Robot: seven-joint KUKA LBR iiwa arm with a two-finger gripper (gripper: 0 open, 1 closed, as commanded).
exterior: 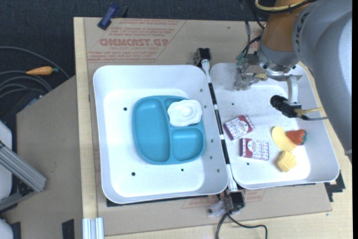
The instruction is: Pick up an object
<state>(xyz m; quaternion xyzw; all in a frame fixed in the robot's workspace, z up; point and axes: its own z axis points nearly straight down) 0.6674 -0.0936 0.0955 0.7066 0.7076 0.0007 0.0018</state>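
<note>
My gripper (249, 76) hangs over the far left corner of the right bin (319, 170), below the orange band of the arm. Nothing is visible in its grasp. Nearer the camera in that bin lie two red and white packets (238, 127) (254, 148). To their right are a yellow rounded piece (281, 137), a red-orange piece (297, 136) and a yellow block (287, 161). All of these lie apart from the gripper, toward the bin's front.
The left bin (112, 170) holds a blue divided tray (159, 131) with a white cup (184, 112) on its far right corner. A blue clip (109, 17) lies on the bench's far edge. The ridge between the bins (215, 115) runs just left of the gripper.
</note>
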